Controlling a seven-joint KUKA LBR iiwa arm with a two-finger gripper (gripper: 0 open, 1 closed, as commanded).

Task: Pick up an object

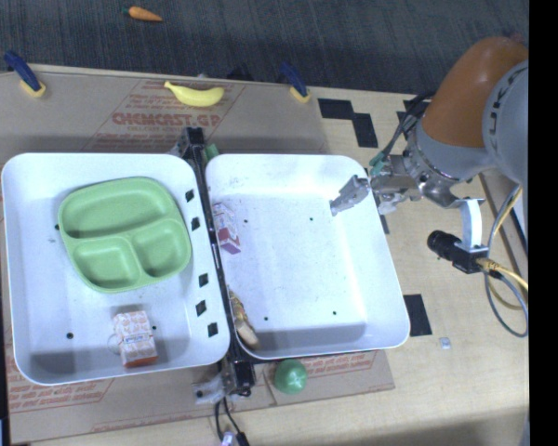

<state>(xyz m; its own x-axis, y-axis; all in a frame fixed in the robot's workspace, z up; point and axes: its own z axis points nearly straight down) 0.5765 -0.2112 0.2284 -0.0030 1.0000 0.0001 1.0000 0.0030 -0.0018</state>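
You have nothing lifted yet. The right bin (353, 295) is your landmark: the arm (479, 110) leans in over its right rim, the gripper (351, 193) hanging just inside that rim's upper end. Whether the jaws are spread, you cannot tell. A small red-and-white packet (226, 230), possibly a wrapper, lies against its left wall.

The grey arm (502, 100) reaches in from the right, its orange band (470, 91) uppermost; the wrist points leftward; the gripper (350, 196) hangs low, its tip angled down-left.
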